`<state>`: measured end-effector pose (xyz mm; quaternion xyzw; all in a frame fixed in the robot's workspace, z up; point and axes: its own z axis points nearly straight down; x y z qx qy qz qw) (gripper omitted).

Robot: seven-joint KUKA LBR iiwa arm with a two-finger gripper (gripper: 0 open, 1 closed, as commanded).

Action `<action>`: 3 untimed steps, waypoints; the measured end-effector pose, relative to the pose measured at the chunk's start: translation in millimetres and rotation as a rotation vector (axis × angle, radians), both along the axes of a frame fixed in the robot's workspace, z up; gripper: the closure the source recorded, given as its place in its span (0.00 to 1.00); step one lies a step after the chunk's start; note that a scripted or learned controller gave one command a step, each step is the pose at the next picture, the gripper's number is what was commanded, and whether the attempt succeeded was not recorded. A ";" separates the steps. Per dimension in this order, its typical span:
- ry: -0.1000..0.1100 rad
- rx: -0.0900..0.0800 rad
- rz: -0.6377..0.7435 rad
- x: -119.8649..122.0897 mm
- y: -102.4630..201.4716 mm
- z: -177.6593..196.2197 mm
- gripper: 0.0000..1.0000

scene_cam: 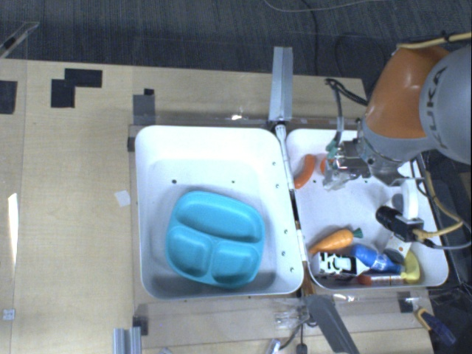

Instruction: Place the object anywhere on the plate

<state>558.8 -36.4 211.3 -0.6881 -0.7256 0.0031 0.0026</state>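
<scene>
Blue three-compartment plastic plate [214, 237] in left white bin [151, 198], small orange curved object [303, 170] in right bin beside the divider, gripper [338, 169] just right of it, jaws' state unclear.

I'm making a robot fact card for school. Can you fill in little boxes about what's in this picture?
plate: blue plastic plate with three sections, in the left white bin
arm's hand: low over the right white bin, near its far end
nearest thing: small orange carrot-like toy, just left of the hand, by the divider
near-end pile: bigger orange carrot toy, blue bottle, yellow piece
on plate: nothing yet
</scene>
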 end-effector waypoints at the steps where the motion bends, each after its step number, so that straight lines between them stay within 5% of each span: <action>1: -0.005 0.000 0.016 97.4 63.6 -30.0 1.00; 2: -0.008 0.000 0.053 110.3 85.5 61.5 1.00; 3: -0.004 0.000 -0.009 109.2 174.8 -13.3 1.00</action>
